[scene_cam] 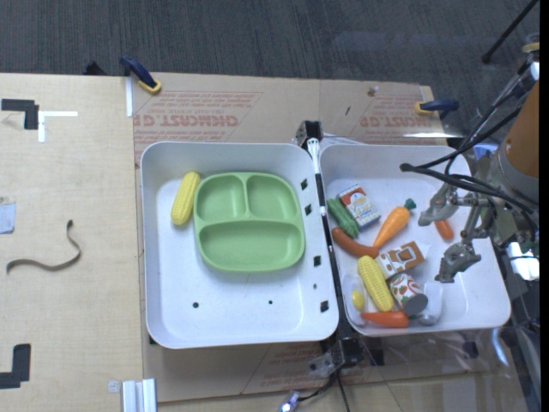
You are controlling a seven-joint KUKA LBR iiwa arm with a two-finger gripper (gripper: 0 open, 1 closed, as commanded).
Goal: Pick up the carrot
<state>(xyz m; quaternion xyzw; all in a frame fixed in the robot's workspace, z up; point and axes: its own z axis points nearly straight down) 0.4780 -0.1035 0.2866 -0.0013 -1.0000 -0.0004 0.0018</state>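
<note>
The carrot, orange with a green stem end, lies tilted in the middle of the right bin. My gripper hangs over the right part of that bin, to the right of the carrot and apart from it. Its two grey fingers are spread open. A small orange piece lies on the bin floor in the gap between them; I cannot tell what it is. Nothing is gripped.
Around the carrot lie a small carton, a green vegetable, a reddish sausage, a corn cob, a brown box and a can. The left bin holds a green divided plate and another corn cob.
</note>
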